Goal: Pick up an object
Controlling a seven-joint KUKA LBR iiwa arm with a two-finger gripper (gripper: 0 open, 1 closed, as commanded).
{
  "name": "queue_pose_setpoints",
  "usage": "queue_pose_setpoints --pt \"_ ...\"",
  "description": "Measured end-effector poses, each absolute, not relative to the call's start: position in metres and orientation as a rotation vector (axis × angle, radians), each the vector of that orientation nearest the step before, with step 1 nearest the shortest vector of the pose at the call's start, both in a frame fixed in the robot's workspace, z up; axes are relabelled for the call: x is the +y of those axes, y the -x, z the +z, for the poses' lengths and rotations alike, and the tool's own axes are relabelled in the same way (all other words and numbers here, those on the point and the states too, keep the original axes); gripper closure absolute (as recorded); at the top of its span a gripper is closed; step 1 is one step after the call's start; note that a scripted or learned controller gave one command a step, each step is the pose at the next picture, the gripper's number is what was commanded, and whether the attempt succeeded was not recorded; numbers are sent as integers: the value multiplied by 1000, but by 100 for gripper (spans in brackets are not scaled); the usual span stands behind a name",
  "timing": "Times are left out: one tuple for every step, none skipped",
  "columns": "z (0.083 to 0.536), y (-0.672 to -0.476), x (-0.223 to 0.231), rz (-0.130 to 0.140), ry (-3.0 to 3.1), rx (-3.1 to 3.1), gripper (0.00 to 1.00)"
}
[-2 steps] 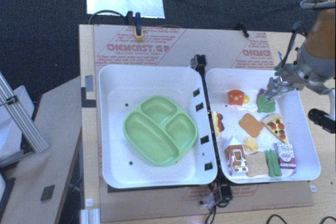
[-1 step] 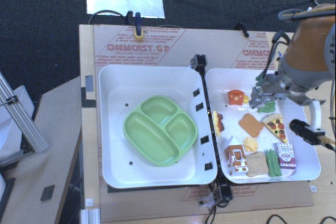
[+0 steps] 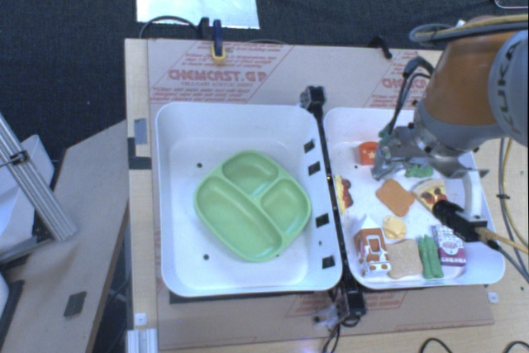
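In the right bin (image 3: pixel 496 264), nearest edge: toast slice (image 3: pixel 405 259), green beans (image 3: pixel 428 255), small carton (image 3: pixel 372 250). Farther back: orange piece (image 3: pixel 394 197), red item (image 3: pixel 369 152). Gripper (image 3: pixel 387 165) above these; fingers' state cannot be told. Left bin (image 3: pixel 178 178): 1 green divided plate (image 3: pixel 252 205).

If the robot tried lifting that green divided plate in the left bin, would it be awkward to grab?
Probably. The green divided plate lies flat and wide on the floor of the left bin, so it likely offers little besides its thin rim to pinch. Its surface looks smooth and plastic-like, so it may slip. It appears rigid and probably light, and it shouldn't roll.
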State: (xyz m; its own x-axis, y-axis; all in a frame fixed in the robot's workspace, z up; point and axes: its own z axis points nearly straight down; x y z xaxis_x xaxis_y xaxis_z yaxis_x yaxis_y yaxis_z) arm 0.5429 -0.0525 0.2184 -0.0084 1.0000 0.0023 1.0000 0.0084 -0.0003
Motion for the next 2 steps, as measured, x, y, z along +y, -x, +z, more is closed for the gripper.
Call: queue_pose_setpoints --pt "216 -546 -65 -2 2221 -2224 100" --pt "233 -547 -54 -4 2216 -2230 100"
